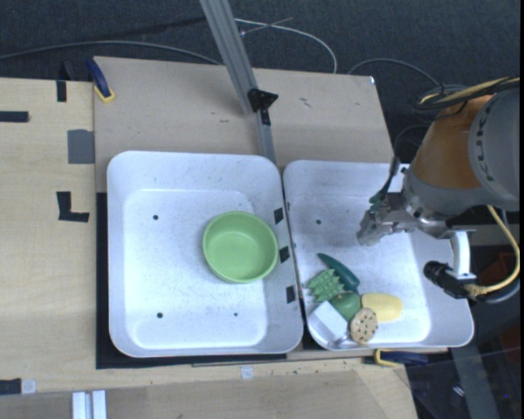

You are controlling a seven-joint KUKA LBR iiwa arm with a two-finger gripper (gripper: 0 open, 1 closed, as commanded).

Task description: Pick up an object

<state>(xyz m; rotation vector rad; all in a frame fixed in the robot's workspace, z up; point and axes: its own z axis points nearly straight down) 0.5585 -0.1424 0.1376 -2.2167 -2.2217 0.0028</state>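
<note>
Now approaching: tool (373, 227) over the right bin (332, 186), grip state impossible to tell. Small objects (349, 299) clustered at that bin's near corner, apart. Next, probably: shift toward cluster, descend.

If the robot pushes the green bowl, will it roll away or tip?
Probably neither. The green bowl sits upright, mouth up, on the left bin's flat floor, so it would likely slide. It looks like thin plastic, so probably light. Its smooth round rim may slip from the gripper.

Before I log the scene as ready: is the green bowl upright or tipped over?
Upright. The green bowl sits in the left bin with its round opening facing up, its inside visible and holding nothing.
</note>
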